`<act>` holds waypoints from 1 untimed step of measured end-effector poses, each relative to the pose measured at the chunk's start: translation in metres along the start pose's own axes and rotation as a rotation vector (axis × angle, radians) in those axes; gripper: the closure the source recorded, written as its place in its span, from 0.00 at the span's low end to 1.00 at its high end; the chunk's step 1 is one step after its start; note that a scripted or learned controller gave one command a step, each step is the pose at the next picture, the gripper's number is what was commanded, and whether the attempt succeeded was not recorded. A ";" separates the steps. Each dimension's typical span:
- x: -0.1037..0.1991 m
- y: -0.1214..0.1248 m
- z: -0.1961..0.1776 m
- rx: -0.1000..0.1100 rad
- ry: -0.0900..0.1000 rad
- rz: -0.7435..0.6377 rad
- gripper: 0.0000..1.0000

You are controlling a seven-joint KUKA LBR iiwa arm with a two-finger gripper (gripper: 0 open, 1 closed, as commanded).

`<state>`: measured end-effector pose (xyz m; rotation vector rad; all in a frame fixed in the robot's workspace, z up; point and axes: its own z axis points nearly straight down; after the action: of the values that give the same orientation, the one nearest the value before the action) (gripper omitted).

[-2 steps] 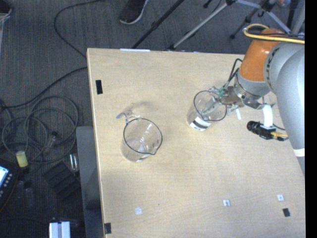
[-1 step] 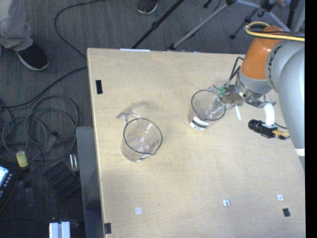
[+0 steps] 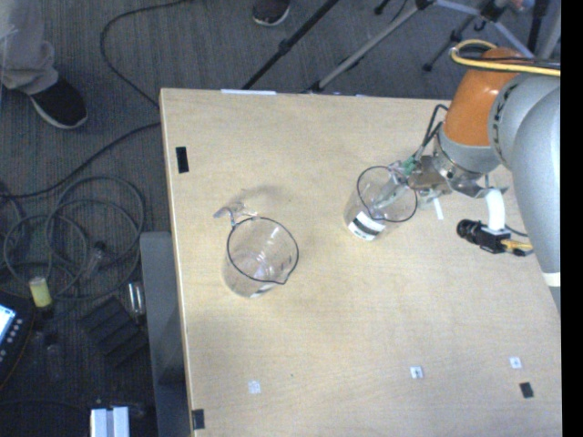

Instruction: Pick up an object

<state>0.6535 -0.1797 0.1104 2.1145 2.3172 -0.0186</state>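
light: bright, even | shadows: soft | focus: slightly blurred

Black cables (image 3: 64, 208) coil on grey carpet (image 3: 82, 53) beside shoes (image 3: 56, 103) and tripod legs (image 3: 401, 16).

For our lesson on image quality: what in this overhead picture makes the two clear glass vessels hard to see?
Camera view: the clear pitcher and the tilted glass are transparent, showing mainly as rims and faint highlights against the pale bench; the image is soft and grainy, and the gripper is blurred at the glass's rim.
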 end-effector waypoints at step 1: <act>0.016 0.004 0.027 -0.004 0.008 -0.064 0.00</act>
<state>0.6556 -0.1638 0.0835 2.0423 2.3865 -0.0062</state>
